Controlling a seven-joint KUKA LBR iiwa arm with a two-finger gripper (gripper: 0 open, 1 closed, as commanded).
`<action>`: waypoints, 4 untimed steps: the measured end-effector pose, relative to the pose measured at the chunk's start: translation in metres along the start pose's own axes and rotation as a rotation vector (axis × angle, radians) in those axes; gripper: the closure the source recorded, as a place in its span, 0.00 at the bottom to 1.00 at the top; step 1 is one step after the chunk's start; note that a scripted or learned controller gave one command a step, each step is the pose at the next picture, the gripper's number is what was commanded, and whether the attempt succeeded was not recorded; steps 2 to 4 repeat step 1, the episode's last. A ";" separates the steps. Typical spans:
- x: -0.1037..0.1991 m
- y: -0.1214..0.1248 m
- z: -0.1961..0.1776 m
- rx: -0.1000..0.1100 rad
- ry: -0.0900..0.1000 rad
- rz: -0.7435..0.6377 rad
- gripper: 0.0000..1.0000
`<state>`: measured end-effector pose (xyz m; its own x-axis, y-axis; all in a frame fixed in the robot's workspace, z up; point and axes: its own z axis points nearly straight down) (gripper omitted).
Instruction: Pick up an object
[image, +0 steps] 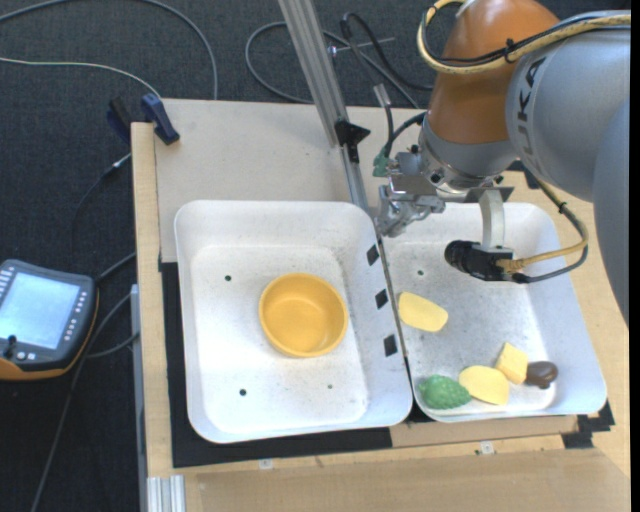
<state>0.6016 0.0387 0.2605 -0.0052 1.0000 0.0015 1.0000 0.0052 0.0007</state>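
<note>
We see the grey arm with its orange band entering from the upper right of the frame, and its two-finger gripper (400, 212) hangs over the upper left corner of the right-hand shallow white bin (570, 330), near the divide between the bins. Whether the gripper is clenched or released we cannot tell, and nothing is visibly held.

The likely targets lie lower in that bin: a pale yellow oval piece (423, 312) near the centre-left, and along the bottom edge a green lumpy item (443, 391), a yellow rounded slice (485, 384), a yellow wedge (513, 362) and a small dark brown lump (541, 374). The left-hand white bin (200, 300) holds a round yellow bowl (303, 314).

In our judgement, the oval piece is the best choice: it lies apart from the others, so we would centre above it, descend straight, and close across its narrow width.

Letters reading "KU" show on the arm's grey casing at the upper right.
</note>
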 end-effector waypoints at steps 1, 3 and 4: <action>0.051 0.005 0.001 0.001 0.000 0.000 1.00; 0.051 0.005 0.001 0.001 0.000 0.000 1.00; 0.051 0.005 0.001 0.001 0.000 0.000 1.00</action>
